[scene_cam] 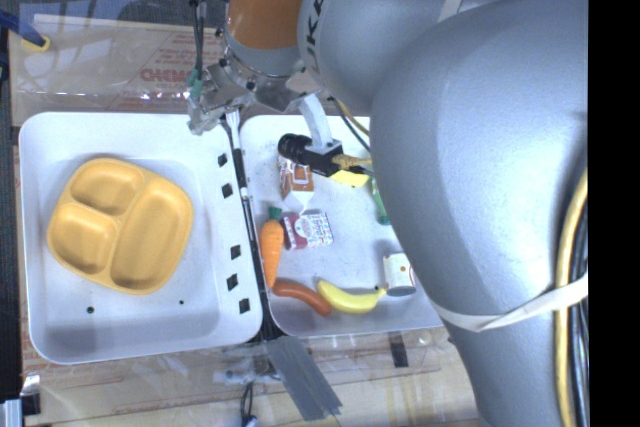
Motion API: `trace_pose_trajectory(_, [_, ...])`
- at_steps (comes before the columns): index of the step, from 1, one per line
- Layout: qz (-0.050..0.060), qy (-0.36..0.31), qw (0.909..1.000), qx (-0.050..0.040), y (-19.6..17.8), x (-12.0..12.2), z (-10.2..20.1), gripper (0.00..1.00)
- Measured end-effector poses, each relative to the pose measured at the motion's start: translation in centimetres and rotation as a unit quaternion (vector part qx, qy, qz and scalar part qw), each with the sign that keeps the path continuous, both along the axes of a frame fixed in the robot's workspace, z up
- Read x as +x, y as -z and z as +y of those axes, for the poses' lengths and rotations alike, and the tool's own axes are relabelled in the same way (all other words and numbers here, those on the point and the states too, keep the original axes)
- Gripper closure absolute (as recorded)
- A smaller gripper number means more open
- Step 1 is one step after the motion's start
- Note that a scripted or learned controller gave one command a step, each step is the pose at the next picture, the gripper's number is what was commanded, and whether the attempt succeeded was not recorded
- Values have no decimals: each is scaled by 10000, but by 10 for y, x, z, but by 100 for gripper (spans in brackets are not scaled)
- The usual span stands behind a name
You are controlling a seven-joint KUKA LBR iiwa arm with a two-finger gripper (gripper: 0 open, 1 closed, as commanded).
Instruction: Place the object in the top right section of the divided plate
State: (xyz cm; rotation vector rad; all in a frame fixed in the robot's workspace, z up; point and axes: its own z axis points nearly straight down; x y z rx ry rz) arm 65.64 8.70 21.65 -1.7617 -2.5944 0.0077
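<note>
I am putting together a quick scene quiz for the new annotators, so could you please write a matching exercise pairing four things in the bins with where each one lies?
Things:
1. divided plate
2. carrot
3. banana
4. white can

Places:
A. along the right bin's near edge, beside a red sausage-like piece
B. in the left bin
C. far right of the right bin, at the arm's edge
D. against the right bin's left wall

Pairs: 1-B, 2-D, 3-A, 4-C
</note>
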Motion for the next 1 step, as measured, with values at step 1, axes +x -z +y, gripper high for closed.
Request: trace_pose_trajectory(1, [-16,-535,9986,3,-23,0,85,100])
